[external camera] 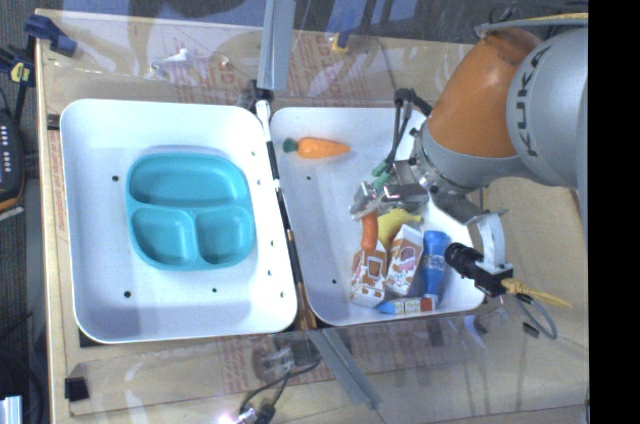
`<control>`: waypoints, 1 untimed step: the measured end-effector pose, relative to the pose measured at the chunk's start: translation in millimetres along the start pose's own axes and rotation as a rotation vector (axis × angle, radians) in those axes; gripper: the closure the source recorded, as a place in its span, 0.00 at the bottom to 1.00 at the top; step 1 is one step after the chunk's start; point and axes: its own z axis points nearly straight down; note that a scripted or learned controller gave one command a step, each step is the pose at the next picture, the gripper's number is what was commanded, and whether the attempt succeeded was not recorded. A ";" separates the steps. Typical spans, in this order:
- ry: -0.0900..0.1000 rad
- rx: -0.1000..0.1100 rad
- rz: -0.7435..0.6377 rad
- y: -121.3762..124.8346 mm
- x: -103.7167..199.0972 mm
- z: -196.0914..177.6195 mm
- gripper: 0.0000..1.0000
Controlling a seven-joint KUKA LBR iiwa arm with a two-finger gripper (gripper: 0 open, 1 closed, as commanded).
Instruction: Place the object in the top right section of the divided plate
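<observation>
Nearest me in the right bin (330, 307) I see a huddle of small cartons (388, 270), a blue bottle (434, 264) and something yellow (398, 219). The gripper (378, 199) sits low over that pile; I cannot tell how its fingers are set. Beyond it a toy carrot (317, 148) lies alone near the bin's far wall. The blue divided plate (189, 209) rests in the left bin (90, 212).

Two white bins (80, 212), one blue plate (190, 210), one carrot (318, 149), two cartons (388, 270), one blue bottle (435, 262).
</observation>
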 end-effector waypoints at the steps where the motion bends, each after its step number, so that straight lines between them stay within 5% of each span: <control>1: 0.002 0.001 -0.084 39.3 52.7 26.6 1.00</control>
